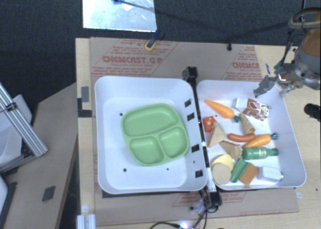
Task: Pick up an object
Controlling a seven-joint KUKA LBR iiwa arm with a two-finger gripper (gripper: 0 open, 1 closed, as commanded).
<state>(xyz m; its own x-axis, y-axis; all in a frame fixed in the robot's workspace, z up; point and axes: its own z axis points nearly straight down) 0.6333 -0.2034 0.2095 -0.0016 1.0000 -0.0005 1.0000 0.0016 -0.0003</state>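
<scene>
The grey two-finger gripper [274,86] hangs over the right white bin's [293,145] far right corner, fingers spread apart and holding nothing; the long orange plastic carrot [220,108] lies left of it.

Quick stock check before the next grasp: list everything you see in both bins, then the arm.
Left bin: 1, white, left.
Plate: 1, green, three compartments, in left bin.
Right bin: 1, white, right.
Carrots: 2, orange; one top left of right bin, one mid-right.
Sausage: 1, red-orange, centre.
Bottle: 1, green, below second carrot.
Carton: 1, white with red, upper right.
Other toy food: several, mixed, lower right bin.
Gripper: 1, grey, over right bin's upper right corner.
</scene>
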